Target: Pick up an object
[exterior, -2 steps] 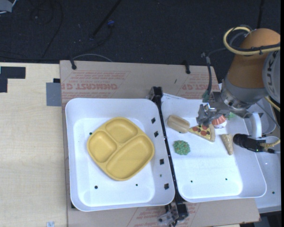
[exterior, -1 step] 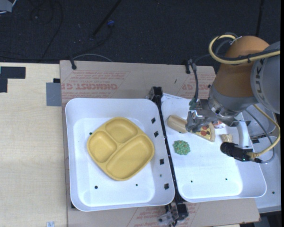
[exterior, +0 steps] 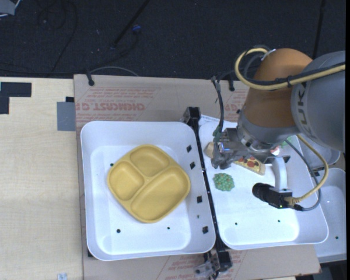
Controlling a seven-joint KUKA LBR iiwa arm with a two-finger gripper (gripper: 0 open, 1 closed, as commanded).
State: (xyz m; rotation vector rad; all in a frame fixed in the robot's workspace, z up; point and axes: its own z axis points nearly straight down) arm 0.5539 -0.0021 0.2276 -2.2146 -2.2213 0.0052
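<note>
In the right bin (exterior: 262, 233) a small green knobbly object (exterior: 223, 181) lies near the left wall. My gripper (exterior: 224, 155) hangs low just above and behind it, close to the bin's back left corner. A tan piece (exterior: 210, 150) peeks out at the gripper's left side. To its right, partly under the wrist, lies a flat yellow piece with red spots (exterior: 251, 165). Whether anything sits in the gripper is hidden by the wrist. The left bin (exterior: 99, 220) holds a yellow divided plate (exterior: 149, 182).
A black divider with clips (exterior: 199, 174) runs between the two bins. The grey arm with its orange band (exterior: 277, 92) covers the back right of the right bin. Brown cardboard (exterior: 134, 101) lies under the bins, with the wooden bench (exterior: 29, 174) to the left.
</note>
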